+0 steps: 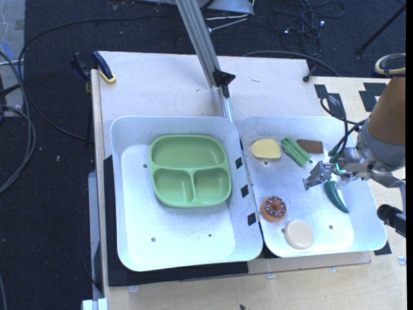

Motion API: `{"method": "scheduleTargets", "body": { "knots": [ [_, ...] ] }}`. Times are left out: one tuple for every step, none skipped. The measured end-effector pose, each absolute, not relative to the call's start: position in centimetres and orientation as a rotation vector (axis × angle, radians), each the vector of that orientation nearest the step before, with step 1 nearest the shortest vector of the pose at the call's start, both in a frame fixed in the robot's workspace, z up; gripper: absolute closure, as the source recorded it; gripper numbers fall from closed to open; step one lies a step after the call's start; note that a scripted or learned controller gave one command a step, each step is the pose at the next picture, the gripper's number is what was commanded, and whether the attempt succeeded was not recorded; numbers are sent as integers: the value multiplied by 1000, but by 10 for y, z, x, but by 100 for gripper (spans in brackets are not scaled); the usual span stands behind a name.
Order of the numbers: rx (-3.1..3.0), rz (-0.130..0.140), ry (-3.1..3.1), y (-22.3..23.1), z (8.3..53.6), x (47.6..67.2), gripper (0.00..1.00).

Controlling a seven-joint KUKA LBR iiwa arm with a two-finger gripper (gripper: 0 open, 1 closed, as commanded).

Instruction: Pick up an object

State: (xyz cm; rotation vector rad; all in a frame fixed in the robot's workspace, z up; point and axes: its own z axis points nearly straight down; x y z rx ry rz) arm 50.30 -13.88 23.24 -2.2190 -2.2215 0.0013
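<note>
The right bin [361,234] holds a yellow lumpy piece [265,149], green bean-like sticks [295,152], a brown bar [311,146], a sprinkled donut [274,208], a pale round biscuit [299,234] and a dark green pepper-like piece [336,196]. My gripper [321,174] hovers over the right bin's middle right, just left of the dark green piece's upper end. Its grey fingers point left and down. Nothing shows between them.
The left bin [129,237] holds a green divided plate [191,170]. A slanted metal pole [199,34] rises from the seam between the bins. The arm's orange band [393,112] enters at the right edge.
</note>
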Motion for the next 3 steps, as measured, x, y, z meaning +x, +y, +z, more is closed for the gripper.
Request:
{"method": "scheduleTargets", "body": {
  "knots": [
    [-2219,1,-2222,-139,233,503,0],
    [-2220,5,-2217,-147,177,508,0],
    [-2220,5,-2216,-153,117,512,0]
  ]
}}
